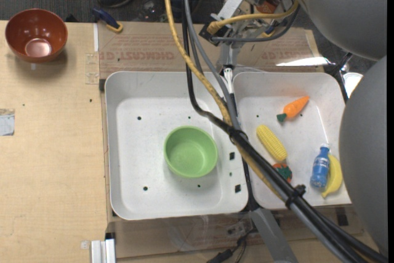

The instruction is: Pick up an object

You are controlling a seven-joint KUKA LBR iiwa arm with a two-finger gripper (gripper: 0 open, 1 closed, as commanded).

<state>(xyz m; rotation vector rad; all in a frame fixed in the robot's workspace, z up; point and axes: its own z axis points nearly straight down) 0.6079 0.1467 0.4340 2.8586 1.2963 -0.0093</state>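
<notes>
Candidates, biggest first. The round light-green plastic bowl (191, 152) sits upright in the left white bin (117, 132), a bit right of centre and nearer the front edge. It's prob. light and stiff, but the wall is smooth and wide, so the only hold is a pinch over the rim w/ one side inside. It could slip or tip. Next is the yellow toy corn cob (271, 143) in the right white bin (308, 86), lying on a slant near the left wall at mid-depth. It looks light, w/ a bumpy skin that should give friction. Take it across the middle, square to its long axis. It's the best bet IMO, though the thick black cables (271, 178) cross close by. The yellow toy banana (334, 175) lies against the right wall by the front corner, touching the small blue plastic bottle (319, 167). Both are light and smooth. They are too tight together and too near the wall for a clean approach. The orange toy carrot w/ green top (294, 107) lies toward the back edge w/ open floor round it. It's tapered, so grip the thick end or it'll squirt out. The grey two-finger gripper (228, 72) hangs over the back edge where the two bins meet, above none of these. Can't tell if it's open or closed from here.
</notes>
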